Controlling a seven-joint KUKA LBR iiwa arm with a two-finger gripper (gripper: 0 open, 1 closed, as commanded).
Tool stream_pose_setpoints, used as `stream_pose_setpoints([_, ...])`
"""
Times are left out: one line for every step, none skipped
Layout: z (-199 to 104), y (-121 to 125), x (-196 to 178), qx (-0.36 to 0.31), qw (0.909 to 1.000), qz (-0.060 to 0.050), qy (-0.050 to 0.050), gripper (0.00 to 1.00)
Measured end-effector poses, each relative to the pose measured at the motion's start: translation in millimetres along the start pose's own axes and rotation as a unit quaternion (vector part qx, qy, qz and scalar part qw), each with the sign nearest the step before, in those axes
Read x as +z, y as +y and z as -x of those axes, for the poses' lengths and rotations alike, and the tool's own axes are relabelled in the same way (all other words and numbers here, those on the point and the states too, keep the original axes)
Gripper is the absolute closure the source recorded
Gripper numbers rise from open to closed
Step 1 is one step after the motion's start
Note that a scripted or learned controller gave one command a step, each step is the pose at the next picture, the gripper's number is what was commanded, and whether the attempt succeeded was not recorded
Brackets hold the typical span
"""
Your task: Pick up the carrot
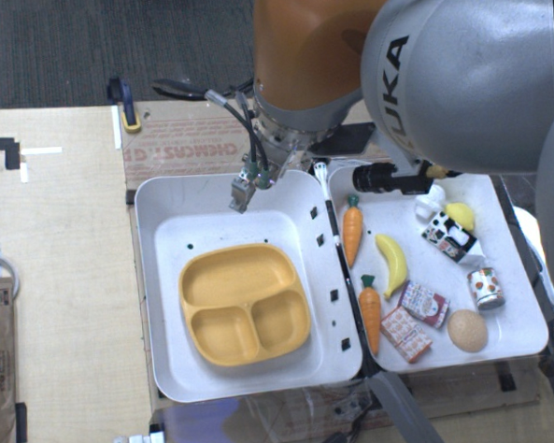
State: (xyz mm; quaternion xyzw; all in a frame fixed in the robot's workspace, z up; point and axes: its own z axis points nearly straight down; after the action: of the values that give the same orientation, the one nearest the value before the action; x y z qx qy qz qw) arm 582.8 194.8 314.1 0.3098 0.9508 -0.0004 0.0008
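Two orange carrots with green tops lie in the right bin (523, 341), along its left wall. One carrot (353, 232) is at the upper left, pointing down. The other carrot (371, 315) lies below it, near the front. The arm's grey body and orange band loom over the top of the view. My gripper (244, 192) hangs over the back edge of the left bin (159, 289), to the left of both carrots and apart from them. Nothing shows between its tips.
A yellow divided plate (244, 302) lies in the left bin. The right bin also holds a banana (392, 263), a cow-patterned toy (449, 234), a yellow piece (461, 214), a small can (487, 288), red snack boxes (414, 320) and a tan ball (468, 331).
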Motion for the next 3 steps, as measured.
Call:
stream_pose_setpoints([25, 60, 51, -0.047, 0.9989, 0.0, 0.0, 1.0])
stream_pose_setpoints([14, 52, 96, -0.173, 0.985, 0.0, 0.001, 1.0])
stream_pose_setpoints([30, 62, 91, -0.003, 1.0, 0.0, 0.0, 1.0])
